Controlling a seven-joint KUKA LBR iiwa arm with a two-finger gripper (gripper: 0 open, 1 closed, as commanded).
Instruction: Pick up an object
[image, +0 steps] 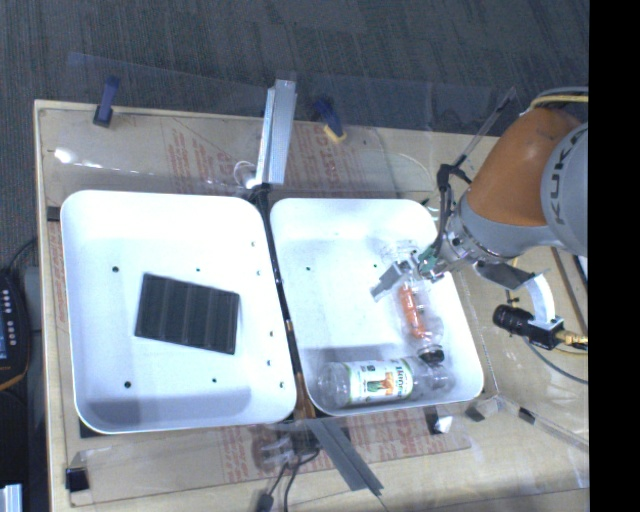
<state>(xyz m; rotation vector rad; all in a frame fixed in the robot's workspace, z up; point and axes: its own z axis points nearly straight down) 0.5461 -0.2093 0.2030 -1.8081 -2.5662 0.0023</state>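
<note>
Nothing is lifted yet. The gripper (392, 278) is lowered into the right bin (330, 225), fingers spread apart, just above the orange tube (414, 312), which lies on the floor ungrasped.

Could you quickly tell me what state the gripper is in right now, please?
Gripper: over the right bin, just above the small orange bottle; whether it is open, closed or holding anything cannot be told.
</note>
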